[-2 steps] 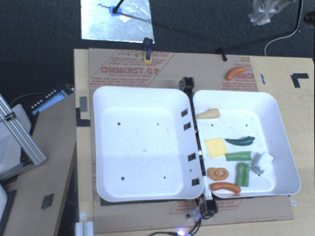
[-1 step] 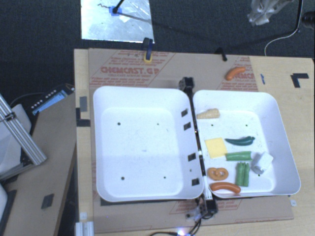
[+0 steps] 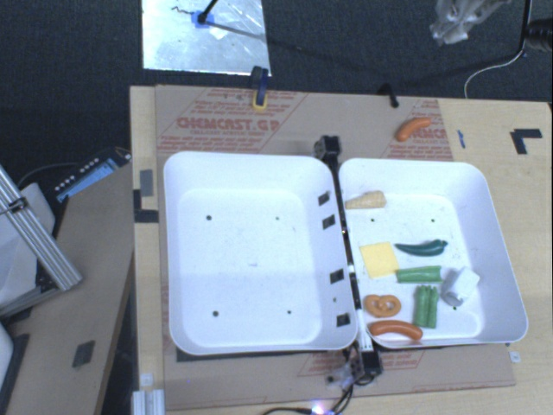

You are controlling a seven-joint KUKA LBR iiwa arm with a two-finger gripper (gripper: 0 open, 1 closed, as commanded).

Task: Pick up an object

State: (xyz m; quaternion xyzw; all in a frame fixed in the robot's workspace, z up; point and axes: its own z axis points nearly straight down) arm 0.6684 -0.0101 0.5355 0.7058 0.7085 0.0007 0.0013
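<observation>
The right bin (image 3: 494, 223) holds several small items. A beige chunk (image 3: 365, 201) lies near its back left. A yellow square (image 3: 378, 259), a dark green pepper (image 3: 422, 248) and a light green pod (image 3: 418, 274) sit mid-bin. Toward the front are a pretzel (image 3: 382, 304), an orange-red sausage (image 3: 396, 330), a green bundle (image 3: 425, 306) and a grey-white block (image 3: 458, 285). My gripper (image 3: 458, 14) hangs blurred at the top right, well behind the bins and high above the floor.
The left bin (image 3: 251, 161) sits beside the right one, with a black divider (image 3: 344, 249) between them. An orange sausage (image 3: 413, 129) lies on the cardboard behind the right bin. A yellow clamp (image 3: 258, 98) and a shiny sheet (image 3: 204, 24) are at the back left.
</observation>
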